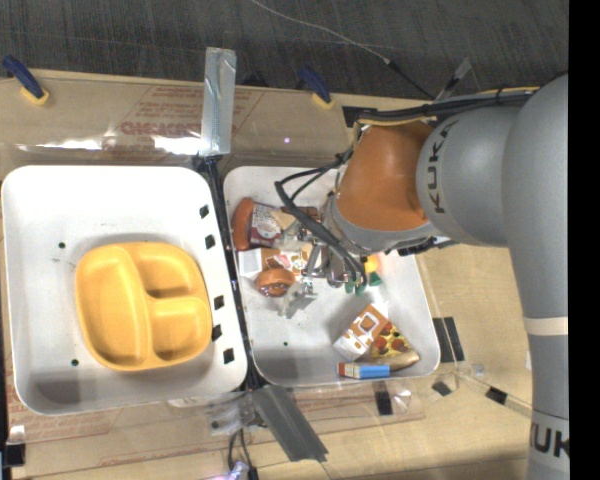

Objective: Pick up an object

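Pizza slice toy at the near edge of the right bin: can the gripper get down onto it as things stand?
Probably yes. The pizza slice toy lies flat with nothing on top; the gripper is beside it over the same bin.

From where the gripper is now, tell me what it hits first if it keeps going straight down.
Most likely the small brown round item in the right bin, just under the gripper. Depth is hard to judge from this slanted view, so it could meet the bin floor beside it.
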### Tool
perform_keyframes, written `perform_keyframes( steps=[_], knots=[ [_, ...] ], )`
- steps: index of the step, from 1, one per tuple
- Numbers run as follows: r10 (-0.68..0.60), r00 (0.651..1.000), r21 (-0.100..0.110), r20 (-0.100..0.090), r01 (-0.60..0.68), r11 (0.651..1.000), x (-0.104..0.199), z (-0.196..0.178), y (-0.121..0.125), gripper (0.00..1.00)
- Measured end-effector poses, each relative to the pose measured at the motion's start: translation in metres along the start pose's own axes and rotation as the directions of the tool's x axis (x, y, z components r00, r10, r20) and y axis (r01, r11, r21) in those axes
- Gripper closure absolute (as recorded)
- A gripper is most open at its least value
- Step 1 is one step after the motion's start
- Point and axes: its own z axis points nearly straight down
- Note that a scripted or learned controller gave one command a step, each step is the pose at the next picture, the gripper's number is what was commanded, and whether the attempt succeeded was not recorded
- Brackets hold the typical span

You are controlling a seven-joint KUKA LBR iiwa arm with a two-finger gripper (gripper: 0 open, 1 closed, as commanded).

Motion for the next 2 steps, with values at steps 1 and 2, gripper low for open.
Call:
perform_keyframes(
  steps=[1, 2],
  knots=[
    [-0.049, 0.999, -0.001, -0.010, 0.049, 0.999, -0.043, 0.006, -0.034, 0.00],
    [0.062, 0.998, 0.019, 0.002, -0.062, 0.998, -0.029, 0.001, -0.008, 0.00]
  ],
)
